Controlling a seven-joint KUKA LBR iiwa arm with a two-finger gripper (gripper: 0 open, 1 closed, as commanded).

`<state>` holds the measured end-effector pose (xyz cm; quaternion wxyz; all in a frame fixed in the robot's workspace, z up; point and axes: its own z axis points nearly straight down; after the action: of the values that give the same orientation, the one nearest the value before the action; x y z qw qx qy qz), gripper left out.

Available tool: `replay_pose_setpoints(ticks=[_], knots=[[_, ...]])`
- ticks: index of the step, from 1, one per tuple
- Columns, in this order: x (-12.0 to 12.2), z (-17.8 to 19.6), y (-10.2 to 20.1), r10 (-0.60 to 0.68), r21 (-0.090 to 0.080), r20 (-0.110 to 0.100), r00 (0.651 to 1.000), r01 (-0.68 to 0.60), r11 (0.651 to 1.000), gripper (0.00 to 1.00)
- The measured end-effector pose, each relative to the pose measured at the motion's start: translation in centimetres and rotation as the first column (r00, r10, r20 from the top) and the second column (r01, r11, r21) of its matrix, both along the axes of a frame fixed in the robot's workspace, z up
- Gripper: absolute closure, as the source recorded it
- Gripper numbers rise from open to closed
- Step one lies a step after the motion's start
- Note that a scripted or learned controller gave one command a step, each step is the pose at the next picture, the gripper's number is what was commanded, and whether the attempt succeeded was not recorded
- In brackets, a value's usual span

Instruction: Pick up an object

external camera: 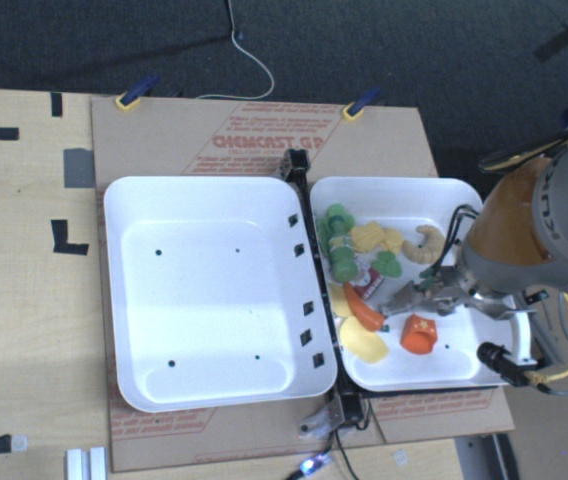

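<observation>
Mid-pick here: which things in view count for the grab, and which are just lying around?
For the job: end effector; right bin; its toys: orange cup, carrot, green pieces, yellow pieces, tan piece.

Lying about: left bin; cardboard sheet; clamps; white cable.

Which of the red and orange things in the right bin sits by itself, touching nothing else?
The small orange-red cup near the bin's front. The long carrot lies against the yellow pieces.
</observation>
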<state>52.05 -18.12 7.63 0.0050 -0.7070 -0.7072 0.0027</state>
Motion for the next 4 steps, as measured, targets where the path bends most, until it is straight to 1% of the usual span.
replay_pose_setpoints(ticks=[1,2,3,4], knots=[[9.4,0.8,1.9,0.006,-0.006,0.016,1.000,-0.006,1.000,0.00],[15.0,0.8,6.8,0.007,-0.004,0.014,1.000,-0.007,1.000,0.00],[14.8,1.8,6.5,0.003,-0.006,0.009,1.000,-0.003,1.000,1.00],[9.5,11.4,9.6,0.002,-0.002,0.014,1.000,-0.002,1.000,1.00]])
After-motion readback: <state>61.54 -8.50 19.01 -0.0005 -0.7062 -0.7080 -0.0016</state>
